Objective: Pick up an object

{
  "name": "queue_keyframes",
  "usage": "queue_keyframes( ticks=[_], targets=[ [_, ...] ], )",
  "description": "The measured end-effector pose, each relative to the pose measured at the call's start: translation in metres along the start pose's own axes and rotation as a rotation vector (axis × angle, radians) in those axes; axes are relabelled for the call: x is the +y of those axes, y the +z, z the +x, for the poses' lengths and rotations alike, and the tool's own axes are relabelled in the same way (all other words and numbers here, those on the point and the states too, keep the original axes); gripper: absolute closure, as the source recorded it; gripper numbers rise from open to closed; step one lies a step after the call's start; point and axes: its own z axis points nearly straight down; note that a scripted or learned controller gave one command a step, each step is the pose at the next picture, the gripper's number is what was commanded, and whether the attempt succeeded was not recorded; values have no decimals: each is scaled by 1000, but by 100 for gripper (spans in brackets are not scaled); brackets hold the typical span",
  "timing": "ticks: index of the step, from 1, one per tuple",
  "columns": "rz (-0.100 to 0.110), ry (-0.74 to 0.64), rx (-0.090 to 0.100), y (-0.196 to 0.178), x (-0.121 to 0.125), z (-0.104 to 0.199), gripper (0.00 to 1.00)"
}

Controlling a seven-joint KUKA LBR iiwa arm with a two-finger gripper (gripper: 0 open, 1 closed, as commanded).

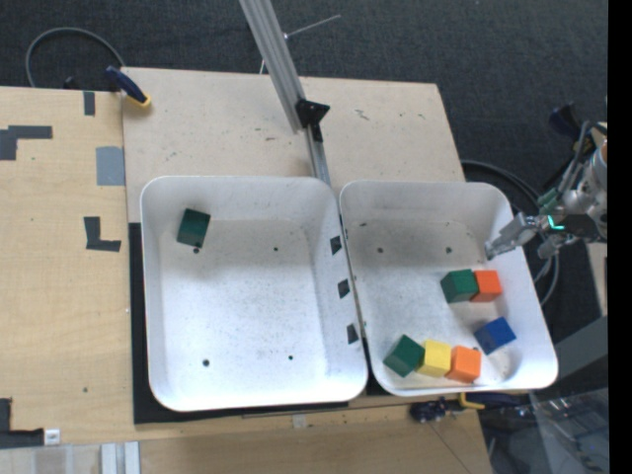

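Note:
The right bin (425,205) holds several blocks. A green block (459,285) touches an orange block (487,284) near the right wall. A blue block (495,335) lies below them. Along the front wall a green block (404,355), a yellow block (435,356) and an orange block (465,363) sit in a row. A lone green block (194,227) lies in the left bin (237,191) at its back left. My gripper (508,236) hangs over the right bin's right rim, up and to the right of the green and orange pair, with nothing seen in it.
A metal rail (272,42) slants down from the top to the wall between the bins. The wooden bench (59,215) carries grey tape marks on the left. A blue and yellow clamp (128,85) lies at the back left. Cables (494,176) run behind the right bin.

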Motion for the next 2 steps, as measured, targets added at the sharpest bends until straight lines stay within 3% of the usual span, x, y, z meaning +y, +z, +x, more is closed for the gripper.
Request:
queue_keyframes(
  ticks=[2],
  targets=[
    [7, 1, 2, 110, -10, 2, 0]
  ],
)
